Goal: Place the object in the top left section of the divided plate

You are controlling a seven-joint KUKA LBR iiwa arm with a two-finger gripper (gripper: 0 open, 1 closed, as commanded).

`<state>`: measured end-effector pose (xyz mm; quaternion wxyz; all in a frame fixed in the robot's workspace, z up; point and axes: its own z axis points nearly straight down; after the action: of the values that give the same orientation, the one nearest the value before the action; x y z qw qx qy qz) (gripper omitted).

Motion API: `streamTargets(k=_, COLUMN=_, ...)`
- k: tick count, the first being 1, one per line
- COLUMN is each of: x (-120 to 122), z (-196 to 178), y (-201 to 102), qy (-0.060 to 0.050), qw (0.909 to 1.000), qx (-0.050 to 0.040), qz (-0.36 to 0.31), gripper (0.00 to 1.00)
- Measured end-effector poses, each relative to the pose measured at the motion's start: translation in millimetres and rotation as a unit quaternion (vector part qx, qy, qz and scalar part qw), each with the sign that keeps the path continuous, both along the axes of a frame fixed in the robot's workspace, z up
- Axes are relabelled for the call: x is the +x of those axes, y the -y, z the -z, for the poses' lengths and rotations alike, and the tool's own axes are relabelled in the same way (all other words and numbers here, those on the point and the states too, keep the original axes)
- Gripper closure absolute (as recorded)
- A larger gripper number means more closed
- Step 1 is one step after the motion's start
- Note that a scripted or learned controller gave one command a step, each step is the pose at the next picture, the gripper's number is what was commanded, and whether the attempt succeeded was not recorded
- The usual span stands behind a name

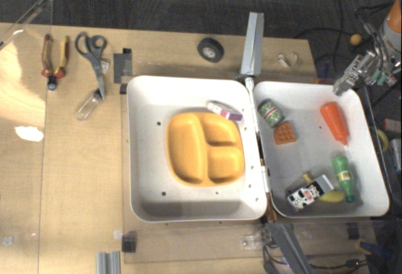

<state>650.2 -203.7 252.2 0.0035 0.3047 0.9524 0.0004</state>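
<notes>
A yellow divided plate (188, 148) lies in the middle of the left bin (147, 166), with one long section on its left and two smaller ones on its right. All three sections look bare. A small white and purple tube (225, 111) rests against the plate's far right rim. My gripper (349, 81) hangs over the far right corner of the right bin (370, 203), well away from the plate and just up and right of an orange carrot (335, 122).
The right bin also holds a green can (271, 112), a brown waffle (284, 134), a green bottle (343, 177), a yellow banana (331, 197) and a black-and-white spotted item (306, 194). Scissors (94, 56), pliers (53, 59) and a tape roll (211, 49) lie on the bench behind the bins.
</notes>
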Motion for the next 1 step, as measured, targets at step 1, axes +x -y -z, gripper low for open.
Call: streamTargets(k=1, x=-1.4, z=-29.7, y=0.6, qy=0.002, qw=0.9937, qx=-0.0014, qz=-0.112, gripper=1.00)
